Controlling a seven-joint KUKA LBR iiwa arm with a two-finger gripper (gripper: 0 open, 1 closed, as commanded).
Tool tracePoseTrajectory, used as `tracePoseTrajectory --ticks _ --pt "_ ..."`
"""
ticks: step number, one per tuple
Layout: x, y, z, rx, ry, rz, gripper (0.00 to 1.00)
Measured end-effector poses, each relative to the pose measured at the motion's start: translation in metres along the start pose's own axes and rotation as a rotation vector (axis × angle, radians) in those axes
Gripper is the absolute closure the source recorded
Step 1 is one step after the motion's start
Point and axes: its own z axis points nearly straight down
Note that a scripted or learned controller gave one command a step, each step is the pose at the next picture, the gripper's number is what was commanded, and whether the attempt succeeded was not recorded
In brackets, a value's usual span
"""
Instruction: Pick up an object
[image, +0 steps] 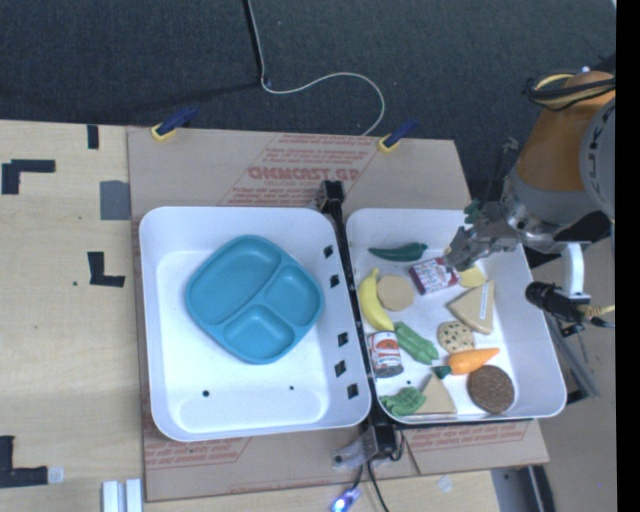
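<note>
The arm reaches in from the right, and its tool (462, 250) hangs low over the right bin (545, 370), just beside a small red-and-white packet (432, 275). Whether the tool is apart or together I cannot tell. The packet lies among toy food: a banana (373, 300), a green pepper (398, 252), a carrot (470, 361), a cookie (454, 335). The left bin (165, 300) holds a blue divided plate (254, 298).

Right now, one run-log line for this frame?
gripper: low in right bin, upper part | over: small packet | grasp: unconfirmed | left bin: blue plate | state: pick not done
</note>
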Motion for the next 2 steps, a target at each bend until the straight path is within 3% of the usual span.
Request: tracePoseTrajectory --ticks 1,2 --pt "0.116 0.001 0.016 0.0 0.004 -0.009 1.0" --pt "0.203 0.014 0.015 -0.001 0.003 -0.008 1.0"
